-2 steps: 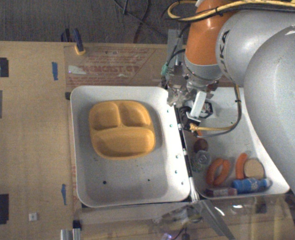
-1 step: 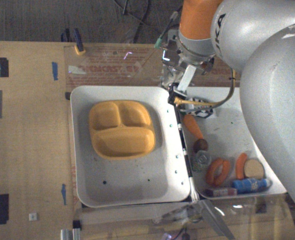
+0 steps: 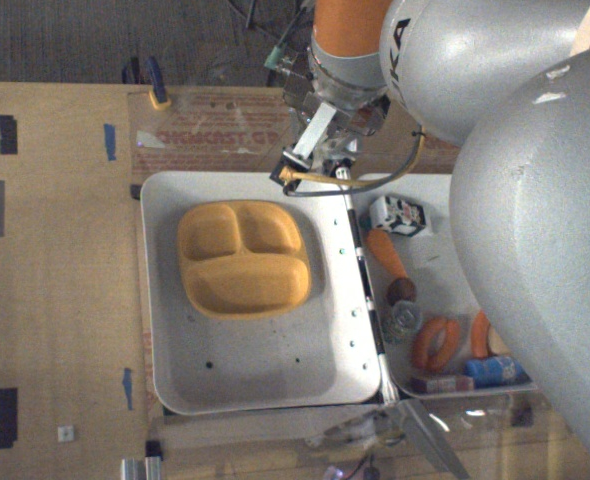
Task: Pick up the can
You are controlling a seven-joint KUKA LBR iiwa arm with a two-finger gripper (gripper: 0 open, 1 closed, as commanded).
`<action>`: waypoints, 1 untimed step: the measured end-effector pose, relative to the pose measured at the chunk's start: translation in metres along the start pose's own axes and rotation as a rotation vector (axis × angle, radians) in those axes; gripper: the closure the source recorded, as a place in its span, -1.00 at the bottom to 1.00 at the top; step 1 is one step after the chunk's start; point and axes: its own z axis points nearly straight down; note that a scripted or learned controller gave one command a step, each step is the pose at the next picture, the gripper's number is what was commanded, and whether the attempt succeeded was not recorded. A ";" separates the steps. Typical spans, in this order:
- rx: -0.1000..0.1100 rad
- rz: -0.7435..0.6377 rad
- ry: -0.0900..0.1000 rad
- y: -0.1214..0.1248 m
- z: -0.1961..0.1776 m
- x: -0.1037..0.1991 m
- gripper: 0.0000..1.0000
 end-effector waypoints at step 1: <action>0.006 0.267 -0.004 -0.046 0.003 0.019 1.00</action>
